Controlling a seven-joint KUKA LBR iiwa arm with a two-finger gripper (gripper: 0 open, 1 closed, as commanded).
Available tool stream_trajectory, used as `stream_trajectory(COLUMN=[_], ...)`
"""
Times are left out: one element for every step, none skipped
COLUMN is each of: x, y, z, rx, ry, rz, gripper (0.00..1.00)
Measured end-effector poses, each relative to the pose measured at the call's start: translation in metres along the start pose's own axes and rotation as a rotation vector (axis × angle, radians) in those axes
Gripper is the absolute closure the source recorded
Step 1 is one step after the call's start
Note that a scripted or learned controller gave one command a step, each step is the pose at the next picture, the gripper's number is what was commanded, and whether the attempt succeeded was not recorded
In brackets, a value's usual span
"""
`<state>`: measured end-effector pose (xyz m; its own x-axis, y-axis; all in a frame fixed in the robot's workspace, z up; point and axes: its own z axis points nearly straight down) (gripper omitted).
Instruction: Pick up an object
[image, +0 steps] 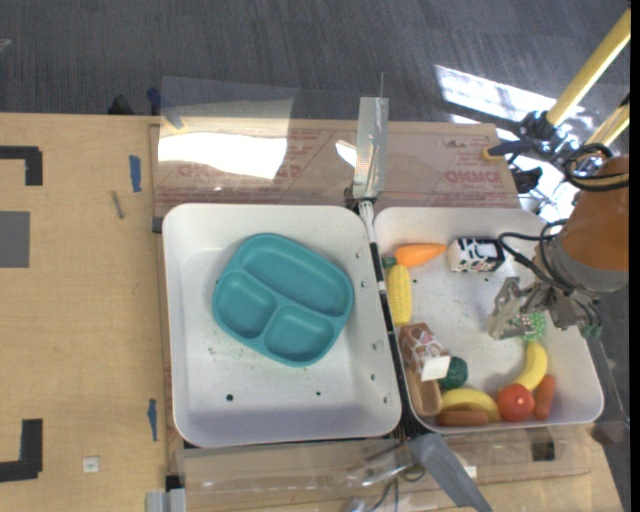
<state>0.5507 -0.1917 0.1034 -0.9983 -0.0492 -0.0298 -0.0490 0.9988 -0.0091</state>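
1. Nearest the camera, along the front edge of the right bin (590, 405), lie a hot dog in a bun (468, 405), a red tomato (516, 401) and a small orange piece (545, 396) just beside it.
2. A banana (535, 365) lies tilted above the tomato, with a small green item (537, 323) just beyond its upper end.
3. The gripper (512, 318) hangs over the right side of this bin, just beside the green item and the banana's upper end; its grey fingers point down and left, and I cannot tell how far apart they stand or whether anything is between them.
4. Toward the bin's left wall lie a brown and white snack piece (424, 345), a dark green vegetable (455, 372), a corn cob (399, 292) and a carrot (420, 254).
5. A black and white cow-patterned carton (477, 254) sits near the back wall.
6. The arm (600, 235), with its orange band, enters from the right.
7. The left bin (190, 400) holds a teal divided plate (284, 297), well apart from the gripper.
8. Both bins rest on the table (70, 330).
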Motion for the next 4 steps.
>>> stream_trajectory(x=[0.050, -0.023, -0.026, 0.047], y=[-0.029, -0.006, -0.006, -0.004], z=[0.013, 0.014, 0.002, 0.012], rx=[-0.005, -0.005, -0.003, -0.006], ry=[0.018, 0.018, 0.008, 0.017], rz=[0.105, 0.186, 0.185, 0.002], gripper=[1.00, 1.00, 1.00, 1.00])
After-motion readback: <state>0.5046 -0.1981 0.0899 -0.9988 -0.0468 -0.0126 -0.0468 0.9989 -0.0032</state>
